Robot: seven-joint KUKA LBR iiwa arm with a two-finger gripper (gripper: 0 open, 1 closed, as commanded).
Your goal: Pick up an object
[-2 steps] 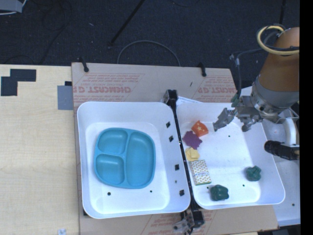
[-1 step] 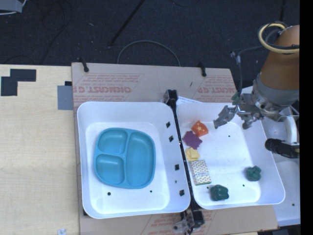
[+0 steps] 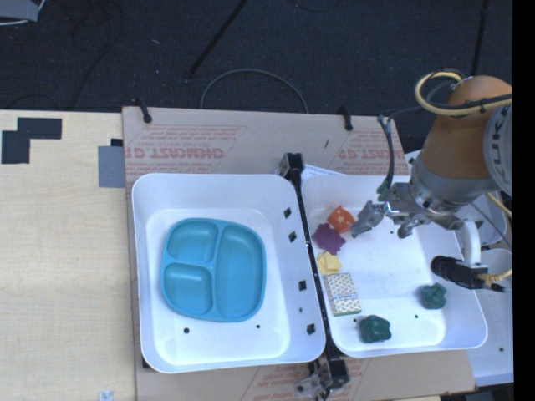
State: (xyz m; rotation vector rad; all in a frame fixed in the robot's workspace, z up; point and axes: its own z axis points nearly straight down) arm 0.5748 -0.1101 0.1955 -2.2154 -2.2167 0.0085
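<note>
Camera view has the gripper spread wide with nothing between its fingers, poised over the right bin with the orange object just beside its near finger, so the pick looks unstarted.

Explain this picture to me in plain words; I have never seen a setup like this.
One camera looks down at a slant on a bench with two white bins. The grey and orange arm reaching in from the right is a robot; its end effector hangs over the right bin, open, with nothing between its fingers. The left bin holds a blue divided plate. The right bin holds small items: an orange piece, a purple one, a yellow one, a patterned card and two green lumps.
</note>
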